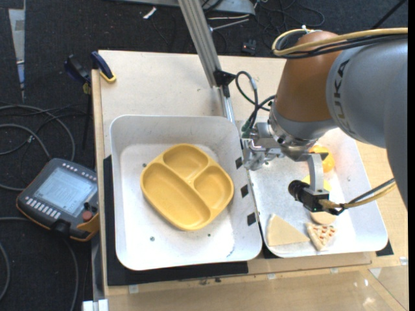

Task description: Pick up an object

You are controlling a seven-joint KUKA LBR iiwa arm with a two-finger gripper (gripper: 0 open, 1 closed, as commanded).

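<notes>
**Gripper at the wall shared by two bins**

The gripper (pixel 257 153) hangs over the right bin's (pixel 353 229) left edge; jaw spacing cannot be told. To its left, the left bin (pixel 130 232) holds a yellow plate (pixel 187 186). To its lower right lie a tan wedge (pixel 285 232) and a pizza slice (pixel 322 235), with bare floor between them and the gripper.

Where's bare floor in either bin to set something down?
Left bin: front strip and left side around the plate. Right bin: small patch between its left wall and the wedge. Crowded at front-right by pizza slice, with the arm overhead.

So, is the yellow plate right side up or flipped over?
Right side up: the plate shows its three hollow compartments facing up, all empty.
</notes>
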